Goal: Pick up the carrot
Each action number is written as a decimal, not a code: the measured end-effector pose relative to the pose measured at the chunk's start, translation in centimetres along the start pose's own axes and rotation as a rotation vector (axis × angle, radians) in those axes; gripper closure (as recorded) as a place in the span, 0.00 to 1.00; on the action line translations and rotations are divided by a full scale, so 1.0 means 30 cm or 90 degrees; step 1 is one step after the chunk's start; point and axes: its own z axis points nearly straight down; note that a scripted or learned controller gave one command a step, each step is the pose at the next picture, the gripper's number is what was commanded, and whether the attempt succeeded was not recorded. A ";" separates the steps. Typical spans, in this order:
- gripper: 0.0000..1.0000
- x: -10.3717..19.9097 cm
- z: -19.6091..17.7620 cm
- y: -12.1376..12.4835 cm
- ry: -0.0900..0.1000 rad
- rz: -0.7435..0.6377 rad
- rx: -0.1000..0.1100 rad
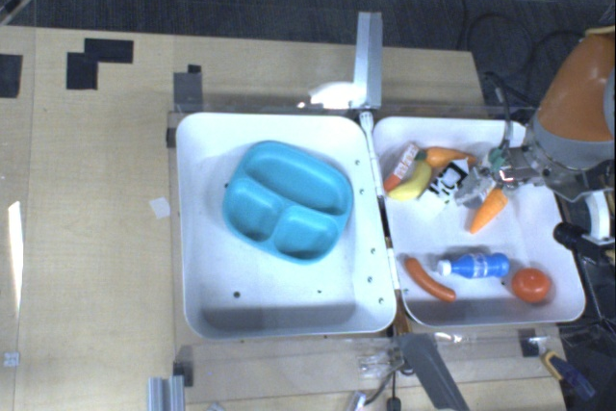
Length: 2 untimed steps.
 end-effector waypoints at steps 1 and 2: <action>0.00 -0.144 0.210 -0.038 0.000 0.025 0.000; 1.00 -0.144 0.171 -0.031 -0.002 0.024 -0.004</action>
